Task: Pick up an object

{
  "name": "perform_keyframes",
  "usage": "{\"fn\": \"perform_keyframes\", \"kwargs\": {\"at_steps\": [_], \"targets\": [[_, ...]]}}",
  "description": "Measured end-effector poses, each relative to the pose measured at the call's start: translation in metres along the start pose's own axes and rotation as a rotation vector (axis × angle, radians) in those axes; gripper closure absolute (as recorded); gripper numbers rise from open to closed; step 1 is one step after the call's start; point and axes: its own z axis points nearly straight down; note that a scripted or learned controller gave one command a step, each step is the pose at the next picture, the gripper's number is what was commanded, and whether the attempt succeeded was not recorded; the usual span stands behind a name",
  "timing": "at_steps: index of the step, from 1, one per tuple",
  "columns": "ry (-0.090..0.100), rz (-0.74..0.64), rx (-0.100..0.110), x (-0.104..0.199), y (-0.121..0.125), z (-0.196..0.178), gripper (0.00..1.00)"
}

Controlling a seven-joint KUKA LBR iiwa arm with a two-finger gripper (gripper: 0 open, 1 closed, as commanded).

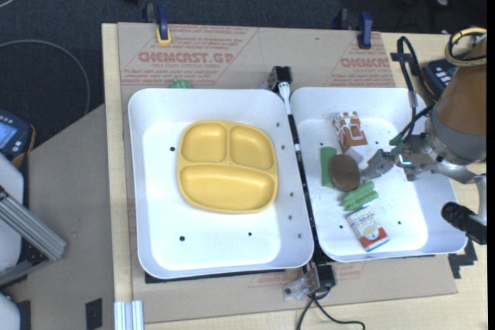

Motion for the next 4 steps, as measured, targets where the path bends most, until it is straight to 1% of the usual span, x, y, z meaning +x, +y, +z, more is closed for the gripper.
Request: {"fn": "perform_keyframes", "kwargs": {"at_steps": [1, 2, 3, 4], "targets": [[0.002, -0.01, -0.011, 0.079, -0.017, -0.099, 0.0], [-0.001, -0.002, -0.008, 0.076, -0.017, -0.158, 0.0], [-0.001, -0.002, -0.005, 0.076, -0.017, -0.165, 1.0], [0.003, -0.012, -0.011, 0.166, -0.017, -0.246, 1.0]]}}
